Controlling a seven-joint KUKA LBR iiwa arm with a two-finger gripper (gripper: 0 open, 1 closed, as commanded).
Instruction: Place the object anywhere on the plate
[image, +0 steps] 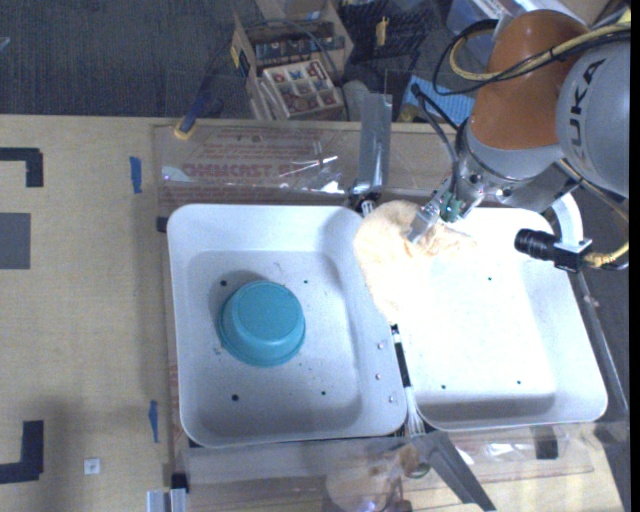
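A: What do you have nearest you?

B: The front rim of the worktop (90, 300), pale wood with black marks along its left side. On it sit two white bins side by side, touching at their inner edges.

A: What's in the left bin (200, 240)?

B: You'll see a blue plate (262, 321), more like an upturned bowl, left of the bin's middle, clear of every wall. A few dark specks lie around it on the floor of the bin.

A: And the right bin (500, 350)?

B: Its near half is bare white. Farther back, at its far left corner, you'll find the object (385, 245), a pale cream, soft-looking lump, overexposed and hard to outline. It leans on the wall shared with the left bin, well apart from the plate.

A: Where's the claw (432, 222)?

B: Right at the lump's far right edge, reaching down from the grey arm (590, 90) with its orange band (525, 70). It's too small and washed out here; you can't tell how it stands or whether it has hold of anything.

A: Beyond that?

B: A clear plastic sheet (250, 165) behind the bins, then clutter on dark floor.
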